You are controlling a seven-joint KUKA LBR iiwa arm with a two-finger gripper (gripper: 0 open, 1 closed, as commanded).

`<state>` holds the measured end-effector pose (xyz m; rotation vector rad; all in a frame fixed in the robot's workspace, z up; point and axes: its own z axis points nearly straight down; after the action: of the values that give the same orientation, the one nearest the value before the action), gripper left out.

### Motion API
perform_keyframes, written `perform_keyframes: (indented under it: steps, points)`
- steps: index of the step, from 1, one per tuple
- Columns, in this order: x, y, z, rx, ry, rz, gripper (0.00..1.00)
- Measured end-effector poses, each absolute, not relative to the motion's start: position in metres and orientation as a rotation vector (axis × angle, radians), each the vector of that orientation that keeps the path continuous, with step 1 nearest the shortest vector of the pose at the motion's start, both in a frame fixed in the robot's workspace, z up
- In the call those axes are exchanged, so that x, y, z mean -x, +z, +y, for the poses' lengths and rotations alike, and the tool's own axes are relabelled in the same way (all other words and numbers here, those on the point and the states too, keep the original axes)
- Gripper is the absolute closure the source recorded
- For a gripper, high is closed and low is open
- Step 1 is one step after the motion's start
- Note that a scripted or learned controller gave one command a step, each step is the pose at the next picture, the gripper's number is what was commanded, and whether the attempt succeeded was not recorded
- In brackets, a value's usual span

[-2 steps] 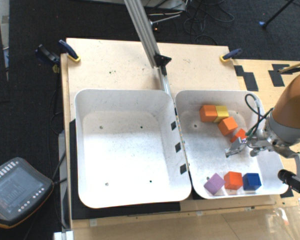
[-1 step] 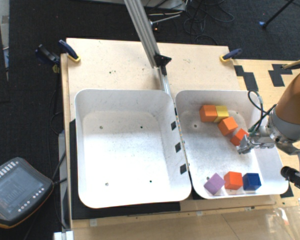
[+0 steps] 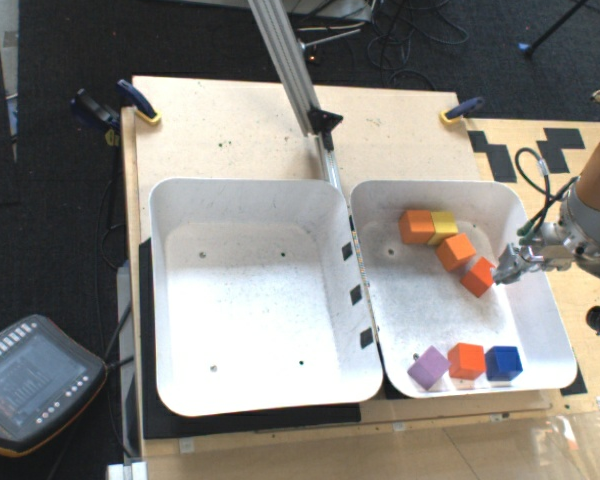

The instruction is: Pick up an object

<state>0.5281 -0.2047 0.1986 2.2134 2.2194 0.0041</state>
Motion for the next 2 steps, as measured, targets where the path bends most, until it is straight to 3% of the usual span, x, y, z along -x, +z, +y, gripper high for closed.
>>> perform_keyframes:
  steps: [1, 2]
  points:
    - [-0.533, 0.262, -0.208, -2.212, 0.004, 2.219, 1.00]
    - [-0.534, 0.283, -0.208, -2.215, 0.002, 2.221, 1.00]
